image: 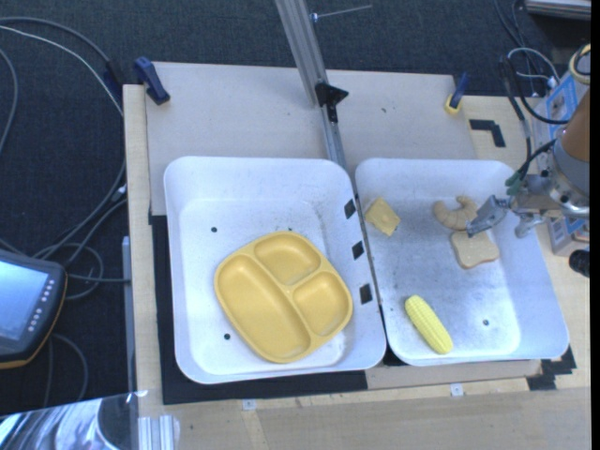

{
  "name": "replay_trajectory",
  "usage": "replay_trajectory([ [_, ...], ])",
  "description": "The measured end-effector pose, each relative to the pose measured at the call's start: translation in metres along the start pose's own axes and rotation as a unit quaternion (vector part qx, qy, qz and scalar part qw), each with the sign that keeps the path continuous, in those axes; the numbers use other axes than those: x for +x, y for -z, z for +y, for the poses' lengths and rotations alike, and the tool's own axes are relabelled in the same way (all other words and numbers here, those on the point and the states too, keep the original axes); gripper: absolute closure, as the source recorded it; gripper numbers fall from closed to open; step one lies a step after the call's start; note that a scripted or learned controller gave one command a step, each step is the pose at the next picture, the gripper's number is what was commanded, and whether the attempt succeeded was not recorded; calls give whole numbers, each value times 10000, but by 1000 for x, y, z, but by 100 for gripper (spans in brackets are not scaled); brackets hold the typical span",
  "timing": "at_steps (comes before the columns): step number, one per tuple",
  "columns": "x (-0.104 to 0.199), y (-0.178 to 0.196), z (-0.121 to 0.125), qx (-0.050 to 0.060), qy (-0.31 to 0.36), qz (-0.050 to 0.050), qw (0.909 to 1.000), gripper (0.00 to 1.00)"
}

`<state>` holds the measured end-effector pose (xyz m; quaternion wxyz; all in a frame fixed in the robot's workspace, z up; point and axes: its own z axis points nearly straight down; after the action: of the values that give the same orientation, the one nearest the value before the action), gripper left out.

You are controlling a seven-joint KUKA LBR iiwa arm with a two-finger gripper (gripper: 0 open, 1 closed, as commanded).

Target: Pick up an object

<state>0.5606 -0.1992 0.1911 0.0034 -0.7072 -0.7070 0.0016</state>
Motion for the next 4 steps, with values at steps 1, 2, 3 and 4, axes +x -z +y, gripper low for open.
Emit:
replay_trajectory([
  [1,2,-64,0,6,5,4,10000,0],
  [2,1,-95,2,-58,7,-25,10000,0],
  [3,1,-82,4,-86,12,-26,10000,100],
  [4,-3,-20,11,-74,8,-26,10000,100],
])
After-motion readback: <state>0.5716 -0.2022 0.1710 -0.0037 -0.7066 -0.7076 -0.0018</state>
